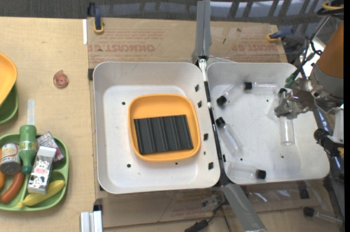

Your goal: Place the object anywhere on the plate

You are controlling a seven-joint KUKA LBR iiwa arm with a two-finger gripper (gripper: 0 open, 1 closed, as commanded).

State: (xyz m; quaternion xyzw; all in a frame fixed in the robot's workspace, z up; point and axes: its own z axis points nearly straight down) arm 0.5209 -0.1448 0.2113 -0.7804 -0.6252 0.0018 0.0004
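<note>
An orange plate [164, 103] lies in the left bin [112, 132], and a black ridged rectangular piece [164, 134] rests on its middle. Several clear tubes with black caps lie scattered in the right bin [257, 116]. One clear tube [287, 132] lies upright in the picture near the bin's right side. My gripper [286, 105] hangs over the right part of that bin, just above this tube's upper end. Whether it touches the tube is unclear from this angle.
Other tubes lie at the bin's top [258, 85], left [229, 137] and bottom [249, 173]. On the wooden table to the left stand a green tray of toy food [52, 192] and an orange bowl [5, 80]. Cables and clamps crowd the far right.
</note>
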